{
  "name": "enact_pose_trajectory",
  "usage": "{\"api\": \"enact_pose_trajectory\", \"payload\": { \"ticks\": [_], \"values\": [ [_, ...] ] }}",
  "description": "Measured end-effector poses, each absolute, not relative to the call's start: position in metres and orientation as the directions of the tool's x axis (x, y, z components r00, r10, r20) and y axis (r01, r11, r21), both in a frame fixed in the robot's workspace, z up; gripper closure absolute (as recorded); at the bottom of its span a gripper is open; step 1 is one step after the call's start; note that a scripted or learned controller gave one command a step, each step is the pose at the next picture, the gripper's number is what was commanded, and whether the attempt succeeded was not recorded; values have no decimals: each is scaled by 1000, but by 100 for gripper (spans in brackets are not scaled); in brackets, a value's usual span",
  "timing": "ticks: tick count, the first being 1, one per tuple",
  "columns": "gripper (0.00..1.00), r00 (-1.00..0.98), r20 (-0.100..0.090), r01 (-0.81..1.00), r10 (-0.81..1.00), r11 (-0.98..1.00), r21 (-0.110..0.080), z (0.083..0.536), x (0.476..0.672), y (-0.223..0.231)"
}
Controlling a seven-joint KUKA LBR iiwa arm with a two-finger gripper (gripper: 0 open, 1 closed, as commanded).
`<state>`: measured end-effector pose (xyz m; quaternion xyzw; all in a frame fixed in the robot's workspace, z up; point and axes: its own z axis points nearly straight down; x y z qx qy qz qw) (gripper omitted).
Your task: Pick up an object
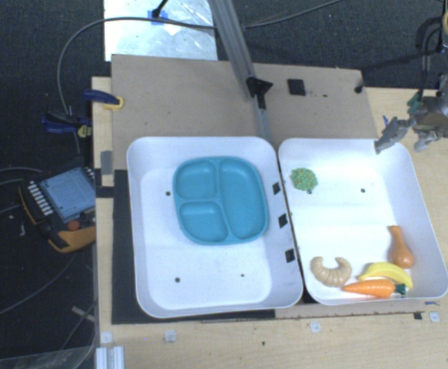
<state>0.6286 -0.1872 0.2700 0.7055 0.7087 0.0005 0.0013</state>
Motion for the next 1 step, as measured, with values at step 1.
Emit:
{"api": "enact_pose_trajectory", "payload": {
  "ticks": [1],
  "values": [
    [0,-1,-1,1000,1000,1,-1,212,625,-194]
  ]
}}
